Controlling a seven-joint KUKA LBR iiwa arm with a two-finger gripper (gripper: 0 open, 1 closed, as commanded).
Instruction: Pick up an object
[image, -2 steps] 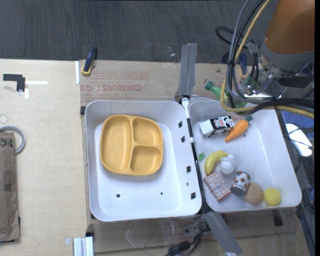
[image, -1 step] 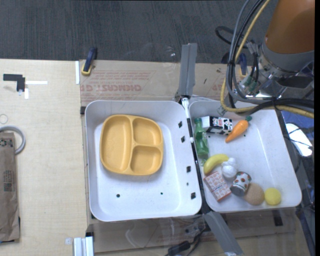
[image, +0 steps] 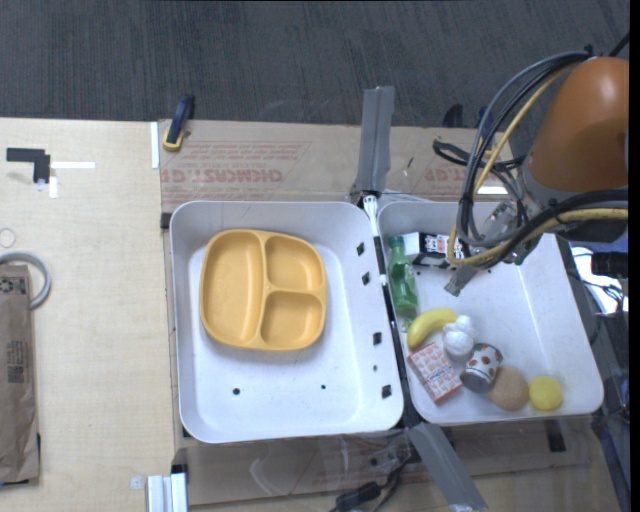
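Note:
The right bin (image: 560, 300) holds several small objects along its left and front sides. A green packet (image: 403, 282) lies by the left wall, with a yellow banana (image: 431, 323) and a white rounded thing (image: 458, 339) below it. Toward the front sit a pink box (image: 434, 372), a brown-and-white can-like object (image: 482, 366), a tan ball (image: 509, 388) and a yellow lemon-like ball (image: 546, 393). My gripper (image: 468, 266) hangs over the bin's back left area, above and to the right of the banana, with nothing visibly in it. Cables partly cover it.
The left bin (image: 200, 400) holds a yellow divided plate (image: 264, 289). A small black-and-white item (image: 434, 243) lies at the right bin's back left. The orange-banded arm (image: 590, 110) and its cables (image: 480, 200) loom over the right bin's back right.

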